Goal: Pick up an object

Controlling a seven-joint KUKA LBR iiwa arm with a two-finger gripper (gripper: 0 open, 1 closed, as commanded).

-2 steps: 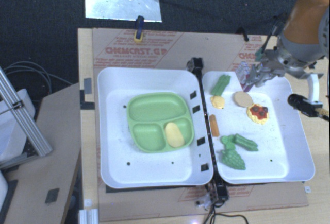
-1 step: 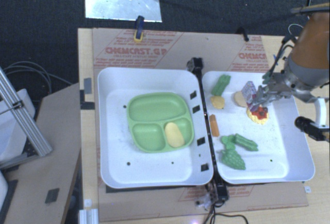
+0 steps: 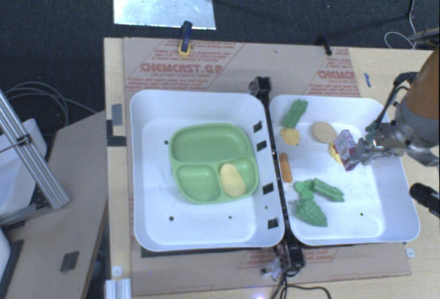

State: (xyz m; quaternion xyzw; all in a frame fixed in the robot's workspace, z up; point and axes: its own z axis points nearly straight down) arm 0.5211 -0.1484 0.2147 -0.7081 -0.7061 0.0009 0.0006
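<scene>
My gripper (image 3: 348, 150) reaches in from the right and sits low in the right bin (image 3: 392, 222), near its upper middle. A small yellow and red object (image 3: 335, 151) lies right against the gripper's left tip; whether it is gripped is hidden. Just up and left of it rests a tan round piece (image 3: 323, 131). A long green vegetable (image 3: 295, 113) and a small yellow piece (image 3: 291, 137) lie at the bin's top left. An orange stick (image 3: 285, 168) lies along the left wall. Two green toys (image 3: 320, 189) (image 3: 309, 212) lie at the front.
The left bin (image 3: 155, 222) holds a green divided plate (image 3: 199, 146) with a yellow oval object (image 3: 233, 179) in its lower right compartment. A black hinged divider (image 3: 269, 153) runs between the bins. A metal frame (image 3: 27, 160) stands at the far left.
</scene>
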